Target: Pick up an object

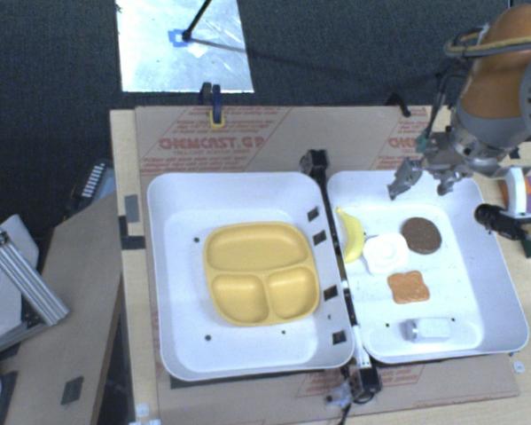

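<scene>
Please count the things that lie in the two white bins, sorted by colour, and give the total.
Yellow: 2, divided tray and banana
White: 2, round piece and small block
Brown: 1, disc
Orange: 1, toast-like square
Total: 6

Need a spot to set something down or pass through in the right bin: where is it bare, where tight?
Bare floor in the right bin: right of the brown disc and toast piece, and the far strip under the gripper. Crowded: the banana, white round piece and disc cluster; a pale block sits near the front wall.
</scene>
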Robot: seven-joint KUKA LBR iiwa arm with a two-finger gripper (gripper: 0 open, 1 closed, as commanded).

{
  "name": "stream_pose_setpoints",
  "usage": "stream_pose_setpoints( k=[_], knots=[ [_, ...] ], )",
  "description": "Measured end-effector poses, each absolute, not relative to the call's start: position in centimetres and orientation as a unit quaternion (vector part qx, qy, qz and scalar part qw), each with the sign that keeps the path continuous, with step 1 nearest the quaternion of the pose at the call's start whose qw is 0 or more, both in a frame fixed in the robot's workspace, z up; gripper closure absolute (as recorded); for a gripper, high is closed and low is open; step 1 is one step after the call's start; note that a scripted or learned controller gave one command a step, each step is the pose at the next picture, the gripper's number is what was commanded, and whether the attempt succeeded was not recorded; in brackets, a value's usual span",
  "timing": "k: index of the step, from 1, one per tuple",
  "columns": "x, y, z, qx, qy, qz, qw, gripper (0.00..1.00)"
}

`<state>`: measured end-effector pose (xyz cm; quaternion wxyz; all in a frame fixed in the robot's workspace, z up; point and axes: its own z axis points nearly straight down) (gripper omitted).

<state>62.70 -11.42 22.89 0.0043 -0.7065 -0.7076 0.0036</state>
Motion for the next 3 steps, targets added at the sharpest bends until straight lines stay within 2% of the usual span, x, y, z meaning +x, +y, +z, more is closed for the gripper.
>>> stream_pose_setpoints(
  k=[1, 3],
  knots=[
    [62.9, -11.4, 23.7, -0.706, -0.708, -0.0004, 0.000, 0.00],
    [63.3, -11.4, 15.5, -0.707, -0.708, 0.0004, 0.000, 0.00]
  ],
)
